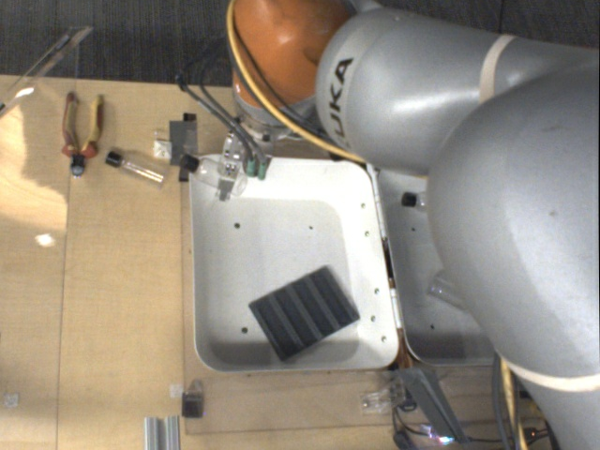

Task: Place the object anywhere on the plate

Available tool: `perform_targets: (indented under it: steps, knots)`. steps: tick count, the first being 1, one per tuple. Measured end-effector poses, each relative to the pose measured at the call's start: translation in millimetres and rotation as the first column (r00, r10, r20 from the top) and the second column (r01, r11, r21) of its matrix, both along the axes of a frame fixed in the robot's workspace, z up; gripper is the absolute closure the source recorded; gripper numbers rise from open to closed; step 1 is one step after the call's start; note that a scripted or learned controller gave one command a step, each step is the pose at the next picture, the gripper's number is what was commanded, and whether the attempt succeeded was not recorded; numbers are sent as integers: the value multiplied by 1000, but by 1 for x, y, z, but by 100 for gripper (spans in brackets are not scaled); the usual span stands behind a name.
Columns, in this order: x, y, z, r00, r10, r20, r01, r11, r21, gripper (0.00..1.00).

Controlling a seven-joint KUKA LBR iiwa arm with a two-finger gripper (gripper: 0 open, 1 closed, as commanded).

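One ribbed black plate [304, 312] in left bin [361, 204] — stiff, light, judged | hand [230, 172] at far rim — opening cannot be told | object unidentified.

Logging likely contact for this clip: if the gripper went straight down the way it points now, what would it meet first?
Probably the left bin's back-left corner rim or the floor just inside it; the gripper hangs over that corner. Depth is unclear. The ridged black block lies well off that line.
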State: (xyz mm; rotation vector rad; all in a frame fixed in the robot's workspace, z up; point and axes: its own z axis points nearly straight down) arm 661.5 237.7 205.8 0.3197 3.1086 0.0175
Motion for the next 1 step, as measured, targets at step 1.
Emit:
perform_targets:
  steps: [1]
  knots:
    - [-10, -2, 58, 999, -37, -9, 37, 999, -5, 100]
